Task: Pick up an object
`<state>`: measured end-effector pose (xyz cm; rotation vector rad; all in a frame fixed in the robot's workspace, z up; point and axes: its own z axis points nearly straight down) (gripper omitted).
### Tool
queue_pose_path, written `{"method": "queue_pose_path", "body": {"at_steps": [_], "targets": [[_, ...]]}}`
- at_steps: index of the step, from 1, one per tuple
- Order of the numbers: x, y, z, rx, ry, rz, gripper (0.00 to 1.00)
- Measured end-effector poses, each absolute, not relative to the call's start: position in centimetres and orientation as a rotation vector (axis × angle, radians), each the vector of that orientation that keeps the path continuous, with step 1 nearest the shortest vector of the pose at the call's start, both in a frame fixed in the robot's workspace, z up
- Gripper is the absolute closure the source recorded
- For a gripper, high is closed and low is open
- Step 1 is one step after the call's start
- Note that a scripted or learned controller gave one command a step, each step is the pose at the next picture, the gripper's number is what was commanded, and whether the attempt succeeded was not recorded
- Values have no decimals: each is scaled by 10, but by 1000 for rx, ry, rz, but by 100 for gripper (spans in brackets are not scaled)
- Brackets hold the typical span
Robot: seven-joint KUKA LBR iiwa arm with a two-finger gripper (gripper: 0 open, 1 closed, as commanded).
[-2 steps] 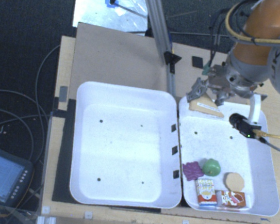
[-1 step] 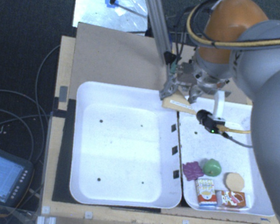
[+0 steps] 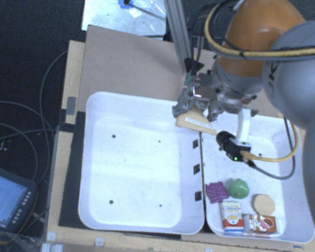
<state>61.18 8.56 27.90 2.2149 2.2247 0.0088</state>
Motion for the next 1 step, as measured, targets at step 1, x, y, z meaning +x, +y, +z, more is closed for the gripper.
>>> {"method": "queue_pose_path", "body": {"at_steps": [1], "targets": [[562, 25, 249, 2226, 2217, -3, 100]]}}
